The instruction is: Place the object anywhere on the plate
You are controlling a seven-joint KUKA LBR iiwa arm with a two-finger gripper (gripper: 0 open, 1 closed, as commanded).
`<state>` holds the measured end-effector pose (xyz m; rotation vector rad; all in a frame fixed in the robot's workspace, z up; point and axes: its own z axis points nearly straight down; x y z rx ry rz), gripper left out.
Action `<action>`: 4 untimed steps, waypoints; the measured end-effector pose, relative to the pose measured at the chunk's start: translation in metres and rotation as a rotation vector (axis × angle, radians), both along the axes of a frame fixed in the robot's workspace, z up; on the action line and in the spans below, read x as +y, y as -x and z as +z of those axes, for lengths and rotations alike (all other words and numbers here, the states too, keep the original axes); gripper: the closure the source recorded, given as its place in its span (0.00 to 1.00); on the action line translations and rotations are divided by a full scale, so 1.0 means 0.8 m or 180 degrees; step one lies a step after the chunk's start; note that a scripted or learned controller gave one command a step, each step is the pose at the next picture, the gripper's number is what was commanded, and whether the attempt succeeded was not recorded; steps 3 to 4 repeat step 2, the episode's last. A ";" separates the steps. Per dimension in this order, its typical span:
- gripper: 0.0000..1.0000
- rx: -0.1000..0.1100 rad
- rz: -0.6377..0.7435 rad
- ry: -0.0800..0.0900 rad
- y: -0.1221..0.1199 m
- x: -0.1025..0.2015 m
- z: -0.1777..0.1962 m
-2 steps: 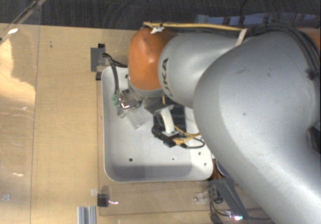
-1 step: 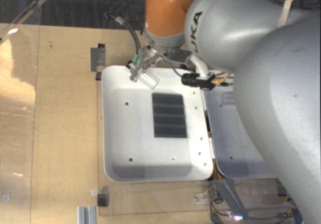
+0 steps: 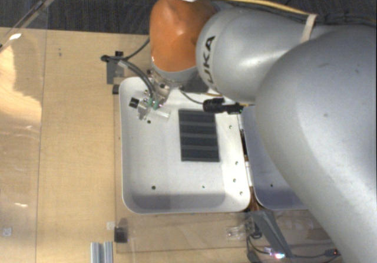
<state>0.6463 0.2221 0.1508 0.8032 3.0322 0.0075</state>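
Observation:
A dark grey ribbed rectangular slab [image 3: 198, 135] lies flat in the middle of the left white bin [image 3: 177, 200]. My gripper [image 3: 147, 104] hangs over the bin's far left corner, to the upper left of the slab and apart from it. Small metal and green parts and cables show at its tip. The arm's orange band [image 3: 174, 29] sits just above it, and the big grey arm covers the upper right of the view. I cannot make out any object at the gripper's tip.
The right bin [image 3: 268, 188] is mostly hidden under the arm. Bare wooden bench [image 3: 70, 138] lies left of the bins. A black bracket [image 3: 113, 67] stands at the left bin's far corner. A small black block [image 3: 120, 233] sits near the front edge.

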 end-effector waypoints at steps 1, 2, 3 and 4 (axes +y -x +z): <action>1.00 -0.0003 -0.1501 -0.0011 -0.012 0.017 0.073; 1.00 -0.0021 -0.0266 -0.0003 -0.030 -0.040 0.174; 1.00 -0.0021 -0.0266 -0.0003 -0.030 -0.040 0.174; 1.00 -0.0021 -0.0266 -0.0003 -0.030 -0.040 0.174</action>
